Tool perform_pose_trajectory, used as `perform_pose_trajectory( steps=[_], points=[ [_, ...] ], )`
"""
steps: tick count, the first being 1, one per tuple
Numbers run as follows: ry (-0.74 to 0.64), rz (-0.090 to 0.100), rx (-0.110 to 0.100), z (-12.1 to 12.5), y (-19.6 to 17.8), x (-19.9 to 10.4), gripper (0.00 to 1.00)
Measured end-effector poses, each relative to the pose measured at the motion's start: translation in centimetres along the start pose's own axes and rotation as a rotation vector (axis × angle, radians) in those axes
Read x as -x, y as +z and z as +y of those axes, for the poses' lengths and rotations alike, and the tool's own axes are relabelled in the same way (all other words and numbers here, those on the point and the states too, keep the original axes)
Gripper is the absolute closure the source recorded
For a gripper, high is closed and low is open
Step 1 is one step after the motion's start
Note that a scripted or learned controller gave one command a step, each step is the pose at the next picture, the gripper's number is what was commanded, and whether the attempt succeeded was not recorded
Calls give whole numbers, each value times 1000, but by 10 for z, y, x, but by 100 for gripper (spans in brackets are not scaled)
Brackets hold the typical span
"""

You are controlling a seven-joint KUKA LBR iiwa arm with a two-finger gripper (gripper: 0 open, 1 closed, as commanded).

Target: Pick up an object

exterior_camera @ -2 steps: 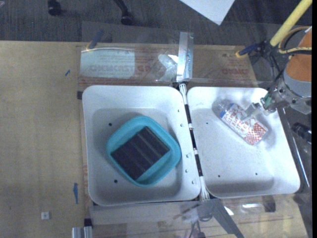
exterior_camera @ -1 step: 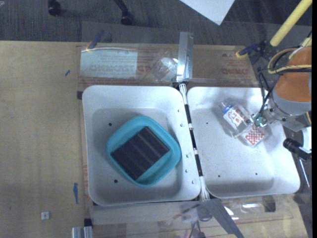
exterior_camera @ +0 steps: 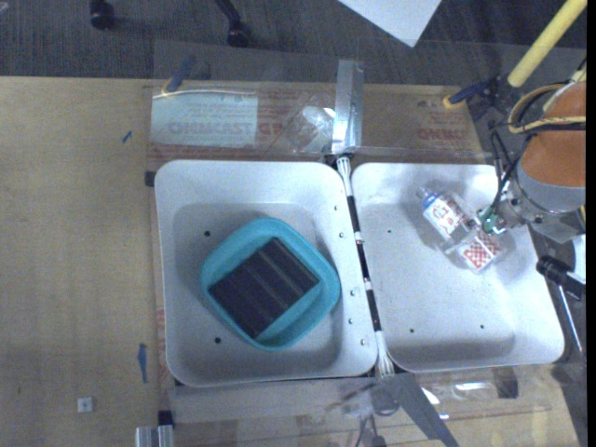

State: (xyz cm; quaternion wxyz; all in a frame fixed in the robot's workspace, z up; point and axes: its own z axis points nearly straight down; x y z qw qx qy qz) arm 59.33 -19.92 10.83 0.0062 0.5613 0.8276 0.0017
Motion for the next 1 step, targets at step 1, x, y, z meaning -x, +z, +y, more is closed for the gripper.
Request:
perform_pose_trajectory(
  steps=[1],
  points=[
    [-5, 6, -8, 20, -58, -33, 100]
  ],
)
